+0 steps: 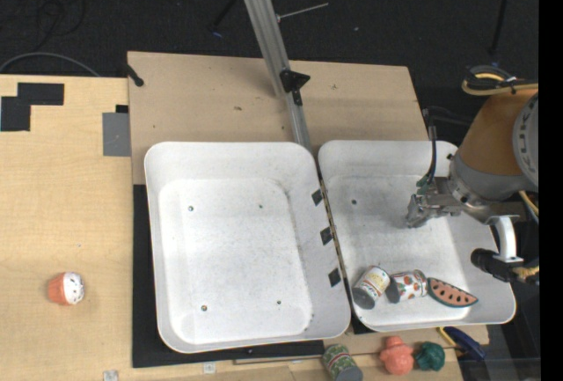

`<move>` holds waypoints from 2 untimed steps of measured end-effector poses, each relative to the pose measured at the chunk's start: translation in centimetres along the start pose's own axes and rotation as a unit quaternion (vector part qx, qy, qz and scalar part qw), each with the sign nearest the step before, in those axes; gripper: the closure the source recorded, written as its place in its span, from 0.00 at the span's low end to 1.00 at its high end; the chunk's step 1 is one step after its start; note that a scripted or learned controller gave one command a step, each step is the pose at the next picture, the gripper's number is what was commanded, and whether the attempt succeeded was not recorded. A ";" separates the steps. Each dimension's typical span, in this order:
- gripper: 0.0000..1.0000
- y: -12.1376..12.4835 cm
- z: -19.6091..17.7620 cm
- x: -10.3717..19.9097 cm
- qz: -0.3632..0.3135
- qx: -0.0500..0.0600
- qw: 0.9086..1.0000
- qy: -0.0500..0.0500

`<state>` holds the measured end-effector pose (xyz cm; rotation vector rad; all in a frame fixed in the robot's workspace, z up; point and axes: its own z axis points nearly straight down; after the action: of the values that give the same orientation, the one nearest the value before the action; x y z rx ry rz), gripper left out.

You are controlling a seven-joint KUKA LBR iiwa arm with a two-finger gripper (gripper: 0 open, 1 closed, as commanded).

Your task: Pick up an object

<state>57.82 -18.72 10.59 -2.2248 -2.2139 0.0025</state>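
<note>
Black floor surrounds a tan bench (352, 98) that carries two shallow white bins side by side, with a slanted metal rail (268, 27) rising from the bench's far edge between them. Left bin (176, 168) has a bare speckled floor. Right bin (378, 168) holds three things in a row along its near edge: a can (372, 286) lying on its side toward the near-left corner, a second can with red spots (406, 286) just beside it on the right, and a watermelon slice (451, 293) next to that, toward the near-right corner. The grey arm (497, 155), orange at its band, reaches in over the right bin's right edge. Its gripper (422, 210) points down over the middle of that bin, well apart from the three things, and nothing sits between its fingers; whether they are spread or pressed together I cannot tell. Beyond the bins' near edge lie a green can (338, 361), a pink lump (397, 355) and a teal lump (430, 355). On the pale wooden table (53, 194) at left rests a small orange-and-white ball (66, 289).
</note>
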 end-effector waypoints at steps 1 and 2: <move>1.00 -0.4 -5.9 0.6 -0.003 -0.003 1.000 -0.001; 1.00 0.1 -10.3 0.0 -0.003 -0.003 1.000 -0.001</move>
<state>57.93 -18.70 20.93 -2.2229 -2.2245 -0.0021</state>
